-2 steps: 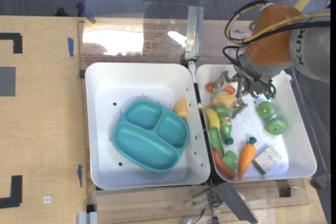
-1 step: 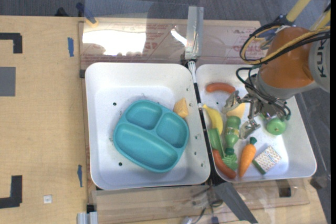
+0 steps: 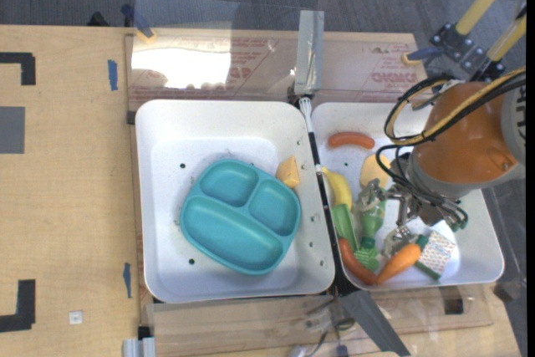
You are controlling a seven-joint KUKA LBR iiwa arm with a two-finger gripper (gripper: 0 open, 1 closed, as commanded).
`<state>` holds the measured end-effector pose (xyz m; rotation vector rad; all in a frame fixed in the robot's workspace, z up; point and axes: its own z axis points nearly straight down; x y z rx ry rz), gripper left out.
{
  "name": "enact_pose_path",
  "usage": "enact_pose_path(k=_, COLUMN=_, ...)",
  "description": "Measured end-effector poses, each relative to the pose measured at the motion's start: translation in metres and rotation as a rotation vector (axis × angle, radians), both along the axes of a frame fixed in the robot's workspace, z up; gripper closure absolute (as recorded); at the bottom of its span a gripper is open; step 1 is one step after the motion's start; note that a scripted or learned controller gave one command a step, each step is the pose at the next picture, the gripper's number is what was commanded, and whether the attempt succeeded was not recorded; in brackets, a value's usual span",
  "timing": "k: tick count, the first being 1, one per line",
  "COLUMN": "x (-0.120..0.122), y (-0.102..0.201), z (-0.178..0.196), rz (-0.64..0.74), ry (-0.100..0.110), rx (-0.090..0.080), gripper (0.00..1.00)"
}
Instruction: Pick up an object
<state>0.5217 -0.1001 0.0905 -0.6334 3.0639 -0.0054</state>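
Note:
The right bin (image 3: 487,257) holds several toy foods: an orange-red sausage (image 3: 351,140) at the back, a yellow banana (image 3: 338,186), a green cucumber (image 3: 344,223), a red pepper (image 3: 355,265), an orange carrot (image 3: 398,261) and a printed packet (image 3: 436,253). My gripper (image 3: 391,215) hangs low over the middle of this bin under the orange wrist band, just above the carrot and right of the cucumber. Its two fingers stand apart, open, with a small green piece (image 3: 372,221) by the left finger. Nothing is clearly held between them.
The left bin (image 3: 167,123) carries a teal divided plate (image 3: 242,215) and a small yellow-orange piece (image 3: 288,172) against its right wall. A clear divider post (image 3: 308,54) rises between the bins at the back. Cables loop around the wrist (image 3: 410,109).

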Motion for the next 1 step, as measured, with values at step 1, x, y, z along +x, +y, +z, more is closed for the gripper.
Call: enact_pose_path(k=1, x=0.0052, y=0.0025, z=0.0131, rz=0.003, ry=-0.017, rx=0.001, gripper=1.0)
